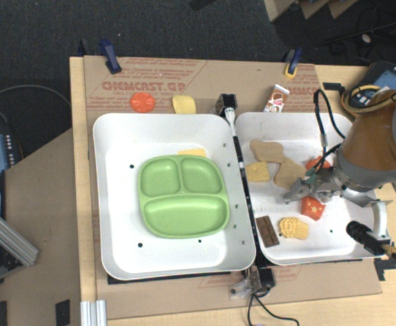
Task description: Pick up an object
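Two white bins sit side by side on a cardboard-covered bench (184, 80); the left bin (116, 182) carries a green divided plate (183, 197). The right bin (333, 246) contains a tan bread piece (272, 153), a cheese cube (257, 172), a chocolate bar (267, 230), a corn cob (293, 227) and a red block (312, 208). The gripper (311, 185) is positioned low over the right bin, just above the red block; whether its jaws are wide or closed cannot be determined.

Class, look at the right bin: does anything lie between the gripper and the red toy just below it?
Nothing visible does. The gripper sits low in the right bin, directly over the red toy. The tan bread-shaped piece lies to its left and the corn cob lower left, both off that line.
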Controlling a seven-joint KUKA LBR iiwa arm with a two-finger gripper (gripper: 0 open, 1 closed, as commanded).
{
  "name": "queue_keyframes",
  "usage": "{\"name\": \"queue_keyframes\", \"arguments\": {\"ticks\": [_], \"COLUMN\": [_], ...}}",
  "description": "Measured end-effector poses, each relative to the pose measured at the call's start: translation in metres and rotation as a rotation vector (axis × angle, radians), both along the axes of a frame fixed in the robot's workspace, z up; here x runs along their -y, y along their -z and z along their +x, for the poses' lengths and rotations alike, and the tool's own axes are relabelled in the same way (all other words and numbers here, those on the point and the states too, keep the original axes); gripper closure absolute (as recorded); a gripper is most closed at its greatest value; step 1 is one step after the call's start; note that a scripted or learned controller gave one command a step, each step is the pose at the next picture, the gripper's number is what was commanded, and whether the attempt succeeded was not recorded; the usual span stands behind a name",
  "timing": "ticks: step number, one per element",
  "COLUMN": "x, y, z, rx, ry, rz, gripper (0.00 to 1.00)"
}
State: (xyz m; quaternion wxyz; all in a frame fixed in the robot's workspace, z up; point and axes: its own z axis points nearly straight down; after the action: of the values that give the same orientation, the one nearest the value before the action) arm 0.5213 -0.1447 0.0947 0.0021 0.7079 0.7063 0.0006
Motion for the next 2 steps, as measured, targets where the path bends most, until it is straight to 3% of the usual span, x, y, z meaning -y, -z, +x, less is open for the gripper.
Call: {"name": "queue_keyframes", "arguments": {"ticks": [1,2], "x": [0.0002,0.0002], "y": [-0.0105,-0.0098], "z": [0.0005,0.0002], "rx": [0.003,0.002], "ry": [0.001,0.001], "rz": [-0.002,-0.001], "gripper": [1.0,0.0]}}
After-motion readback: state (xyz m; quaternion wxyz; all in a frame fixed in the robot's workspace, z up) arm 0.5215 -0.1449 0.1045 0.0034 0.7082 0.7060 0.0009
